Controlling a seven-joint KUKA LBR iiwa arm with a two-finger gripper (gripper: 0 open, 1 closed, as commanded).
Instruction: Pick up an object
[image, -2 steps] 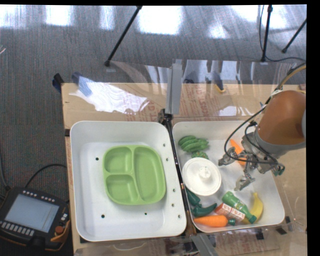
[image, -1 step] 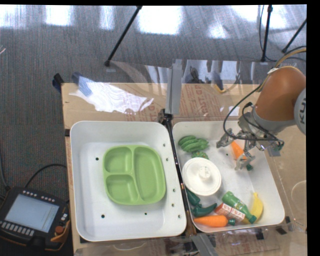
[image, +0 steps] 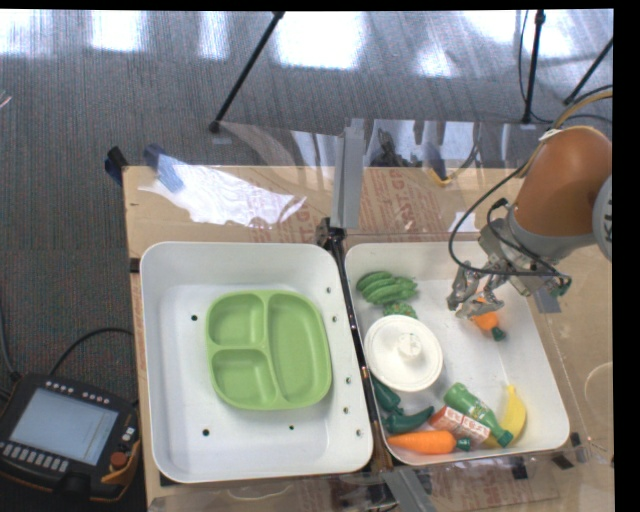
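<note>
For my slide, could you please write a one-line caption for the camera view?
KUKA arm's gripper hovers by a small orange object in the right bin; a green divided plate lies in the left bin.

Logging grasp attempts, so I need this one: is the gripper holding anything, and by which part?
Cannot be told. The two-finger gripper sits right at a small orange toy with a green end in the right white bin, but no grip shows.

You'll see a small orange toy carrot (image: 486, 321) with a green tip in the right bin (image: 535, 350), near its far right side. It lies tilted, the green end pointing toward the bin's near right. Its upper end sits right under the gripper (image: 468, 298), touching or nearly so; you can't tell whether it is actually pinched.
</note>
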